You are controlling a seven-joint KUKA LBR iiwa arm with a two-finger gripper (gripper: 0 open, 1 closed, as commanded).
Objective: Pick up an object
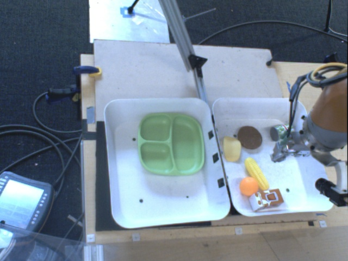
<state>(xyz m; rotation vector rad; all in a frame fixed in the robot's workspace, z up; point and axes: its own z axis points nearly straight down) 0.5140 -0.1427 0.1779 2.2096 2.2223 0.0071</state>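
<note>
Claw (279, 152) low in the right white bin (234, 106), grip state can't tell. Yellow plastic corn cob (256, 173) just beside it, toward orange ball (249, 186). Risk: round cob rolls, closing on nothing.

On the bench (239, 69) two bins sit side by side: the left bin (122, 200) holds a divided plate (172, 144) near its middle, and the right bin (234, 110) holds everything else. In the right bin, a round flat disc (249, 137) lies toward the back with a block (232, 149) just left of it. A corn cob (256, 173) lies in front of these, then a ball (249, 186) and a small carton (267, 199) nearest the front edge, while the end effector (280, 150) hangs over the bin's right half, to the right of the disc.
</note>
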